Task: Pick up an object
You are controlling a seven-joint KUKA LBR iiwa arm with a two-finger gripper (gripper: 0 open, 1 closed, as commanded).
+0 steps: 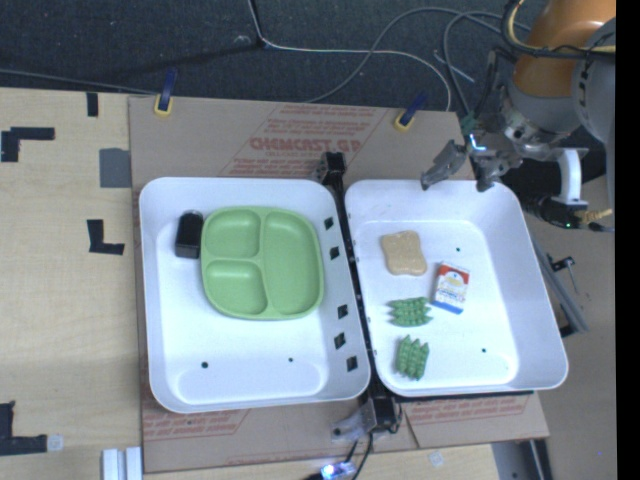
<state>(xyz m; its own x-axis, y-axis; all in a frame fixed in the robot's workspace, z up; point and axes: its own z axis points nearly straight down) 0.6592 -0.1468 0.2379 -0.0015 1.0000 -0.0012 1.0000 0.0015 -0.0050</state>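
Two shallow white bins sat side by side on a cardboard sheet (290,138) that covered the surface, the left bin (165,368) and the right bin (530,358) meeting along a dark central seam. Inside the left bin lay a green divided plate (263,263) with three compartments, and a small black block (189,234) rested just beside its left edge, touching or nearly so. The right bin held four loose items: a tan, bread-like piece (404,253) toward the upper middle, a small red, white and blue box (451,289) to its lower right, and two green leafy pieces, one (409,312) near the bin's centre and the other (411,356) just below it toward the near wall. These four lay close together but apart from each other. The arm came in from the right, its orange band (570,23) high at the top corner, and the gripper (460,168) hung above the far edge of the right bin, well apart from every item inside. Its two fingers were spread, with nothing between them; one fingertip (436,175) pointed toward the left and the other sat nearer the wrist. Thin cables (330,48) trailed across the dark floor beyond the surface, and two clamps (163,99) with yellow tips pinned the cardboard's far edge.
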